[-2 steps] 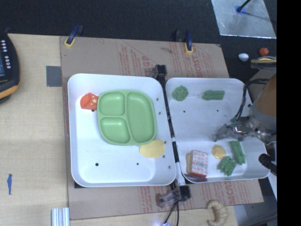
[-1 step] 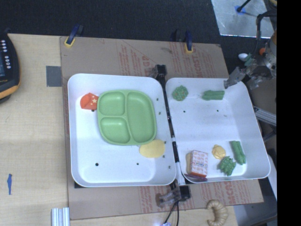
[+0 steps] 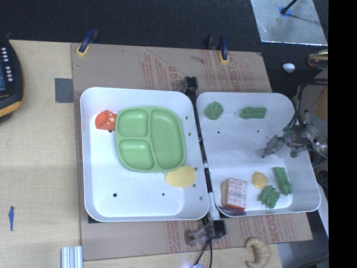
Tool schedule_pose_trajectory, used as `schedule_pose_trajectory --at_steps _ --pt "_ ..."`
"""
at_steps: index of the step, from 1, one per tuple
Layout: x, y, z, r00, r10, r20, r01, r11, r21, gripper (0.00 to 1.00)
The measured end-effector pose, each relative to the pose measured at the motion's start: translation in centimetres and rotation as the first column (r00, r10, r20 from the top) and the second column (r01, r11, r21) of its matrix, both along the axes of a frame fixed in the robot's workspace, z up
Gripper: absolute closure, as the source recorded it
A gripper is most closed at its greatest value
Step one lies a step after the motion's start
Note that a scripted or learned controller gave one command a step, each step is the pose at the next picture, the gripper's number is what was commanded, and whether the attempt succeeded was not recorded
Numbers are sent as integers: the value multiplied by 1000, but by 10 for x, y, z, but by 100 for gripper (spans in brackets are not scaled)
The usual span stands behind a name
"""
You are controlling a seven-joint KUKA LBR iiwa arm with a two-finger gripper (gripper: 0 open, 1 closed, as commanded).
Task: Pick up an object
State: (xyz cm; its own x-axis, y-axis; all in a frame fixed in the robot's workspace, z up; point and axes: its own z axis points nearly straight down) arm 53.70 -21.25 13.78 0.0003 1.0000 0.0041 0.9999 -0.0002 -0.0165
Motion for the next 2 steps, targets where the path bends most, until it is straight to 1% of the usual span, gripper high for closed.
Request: schedule_pose_trajectory --at_steps 1,2 --pt "79 31 -47 1000 10 18 -10 1000 -6 0" --pt "121 0 0 1000 7 22 -7 1000 -8 0"
